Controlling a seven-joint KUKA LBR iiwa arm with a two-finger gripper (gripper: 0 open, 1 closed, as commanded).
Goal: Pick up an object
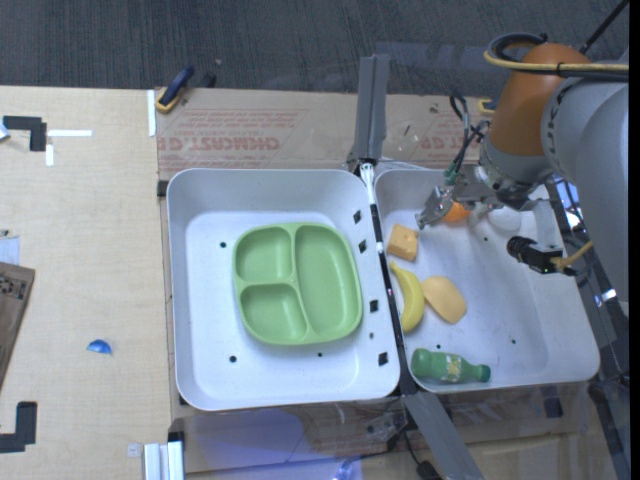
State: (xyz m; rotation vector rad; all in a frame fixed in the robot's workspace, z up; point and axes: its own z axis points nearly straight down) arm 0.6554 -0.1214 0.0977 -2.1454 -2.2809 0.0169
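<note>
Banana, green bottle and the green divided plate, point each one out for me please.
banana (409, 298), camera view, middle of its yellow curve.
green bottle (447, 366), camera view, on its body, lying on its side.
green divided plate (298, 283), camera view, on the ridge between its compartments.

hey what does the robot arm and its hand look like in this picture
The arm is bulky and rounded, with a light grey shell and a glossy orange band above the wrist. A thin yellowish cable loops over the orange part, and black cables run along the side, ending near a black connector. The hand is small and metallic grey, much slimmer than the arm.
</note>
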